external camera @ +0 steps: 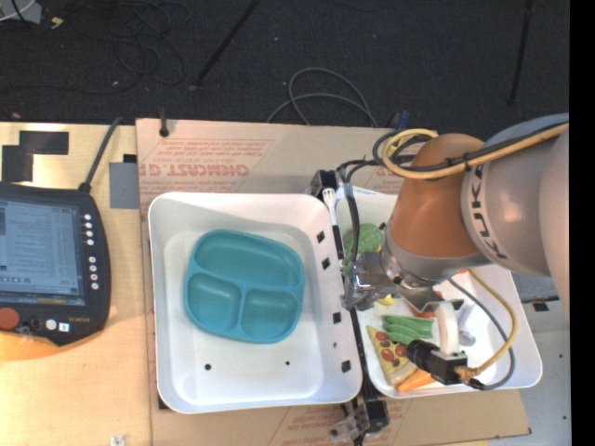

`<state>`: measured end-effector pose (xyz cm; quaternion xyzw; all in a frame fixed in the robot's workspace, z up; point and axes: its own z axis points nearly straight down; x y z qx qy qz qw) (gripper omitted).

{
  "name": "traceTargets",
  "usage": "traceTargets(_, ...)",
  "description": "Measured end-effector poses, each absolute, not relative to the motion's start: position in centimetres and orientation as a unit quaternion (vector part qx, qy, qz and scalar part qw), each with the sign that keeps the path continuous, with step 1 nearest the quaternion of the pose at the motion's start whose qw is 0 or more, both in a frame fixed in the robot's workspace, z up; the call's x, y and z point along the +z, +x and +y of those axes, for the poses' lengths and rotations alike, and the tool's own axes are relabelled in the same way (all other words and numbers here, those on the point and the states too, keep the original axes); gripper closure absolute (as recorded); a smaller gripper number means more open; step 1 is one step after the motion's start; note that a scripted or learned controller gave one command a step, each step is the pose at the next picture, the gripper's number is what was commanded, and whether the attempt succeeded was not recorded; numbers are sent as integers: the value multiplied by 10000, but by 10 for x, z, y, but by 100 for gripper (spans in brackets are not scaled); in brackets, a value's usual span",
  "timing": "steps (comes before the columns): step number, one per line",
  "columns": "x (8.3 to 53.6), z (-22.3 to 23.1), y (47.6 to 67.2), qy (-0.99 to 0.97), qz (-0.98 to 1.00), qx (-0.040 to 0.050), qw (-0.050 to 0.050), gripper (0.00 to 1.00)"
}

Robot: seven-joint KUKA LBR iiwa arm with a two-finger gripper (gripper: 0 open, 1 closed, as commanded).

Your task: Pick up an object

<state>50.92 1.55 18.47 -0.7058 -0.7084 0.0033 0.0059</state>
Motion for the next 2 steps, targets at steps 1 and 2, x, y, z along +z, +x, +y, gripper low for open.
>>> traceTargets(1, 187, 13, 512, -7074, -7068, 16, 21, 0)
traceTargets(2, 395, 38, 480, -7058, -7084, -66, -40, 0)
